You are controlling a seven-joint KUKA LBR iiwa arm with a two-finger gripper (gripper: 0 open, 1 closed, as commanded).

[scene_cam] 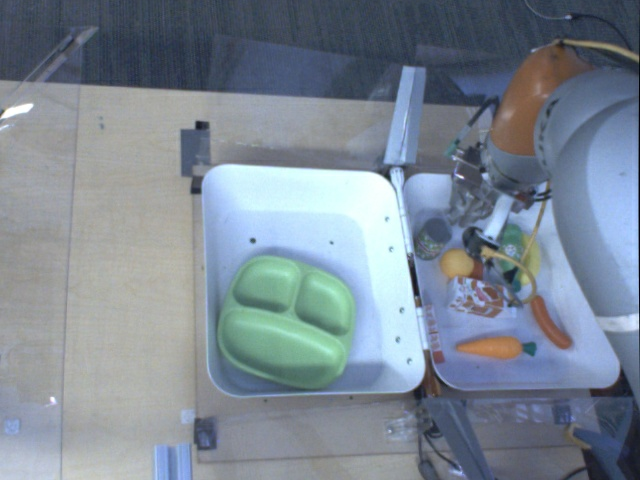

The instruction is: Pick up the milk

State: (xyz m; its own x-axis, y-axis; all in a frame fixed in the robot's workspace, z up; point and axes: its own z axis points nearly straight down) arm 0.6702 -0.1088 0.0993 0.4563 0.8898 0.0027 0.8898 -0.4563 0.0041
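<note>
Jaws over right bin (432, 196), near milk (478, 296)

Wooden bench (100, 268), left bin (300, 208), right bin (575, 368)

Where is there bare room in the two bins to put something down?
Left bin: bare floor beyond and right of the green plate. Right bin: crowded around the milk, carrot and gripper.
</note>
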